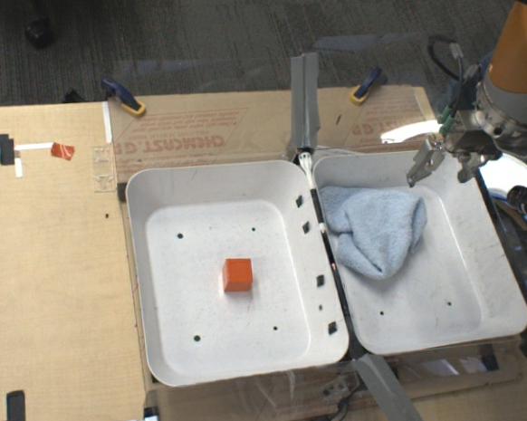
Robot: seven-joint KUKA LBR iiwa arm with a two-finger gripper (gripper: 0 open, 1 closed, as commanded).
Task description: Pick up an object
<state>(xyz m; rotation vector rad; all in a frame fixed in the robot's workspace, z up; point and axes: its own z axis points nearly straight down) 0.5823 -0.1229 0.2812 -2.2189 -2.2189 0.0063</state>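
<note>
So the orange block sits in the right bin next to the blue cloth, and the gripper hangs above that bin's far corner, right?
Not quite. The camera view shows the orange block alone in the left bin; the blue cloth lies in the right bin. The gripper does hang above that bin's far corner.

Two white bins (149, 259), each dotted with small black spots. In the left one, an orange-red cube (238, 275). Right of the cube, a pale blue-grey cloth (376, 228). Beyond the cube, brown cardboard (212, 132) carried red lettering, with blue-and-yellow clamps (123, 96). Far left of it, tan board (47, 286) with black marks.
</note>
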